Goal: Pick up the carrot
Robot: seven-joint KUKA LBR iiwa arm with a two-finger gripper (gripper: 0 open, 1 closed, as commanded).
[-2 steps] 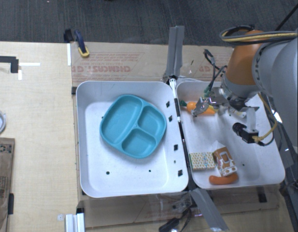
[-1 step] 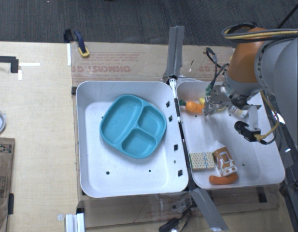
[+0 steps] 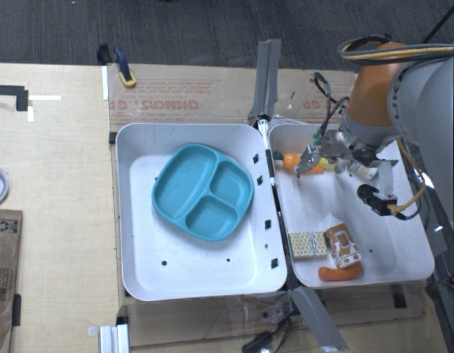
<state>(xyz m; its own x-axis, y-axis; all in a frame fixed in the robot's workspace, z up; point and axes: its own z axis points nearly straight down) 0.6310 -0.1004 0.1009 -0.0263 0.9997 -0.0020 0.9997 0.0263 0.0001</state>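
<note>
Your gripper sits at the carrot by the right bin's far-left corner; I cannot tell whether it grips; treat the carrot as light, stiff, slippery, best taken mid-length

Mirrored red lettering, not legible, on the cardboard strip behind the bins.

Bright, even light falls from above. The two white bins glare almost to blank, with only soft, short shadows under the blue plate and beneath the arm. Focus is fairly sharp around the plate; the dark floor beyond it looks grainy. Straight edges bow slightly.
</note>
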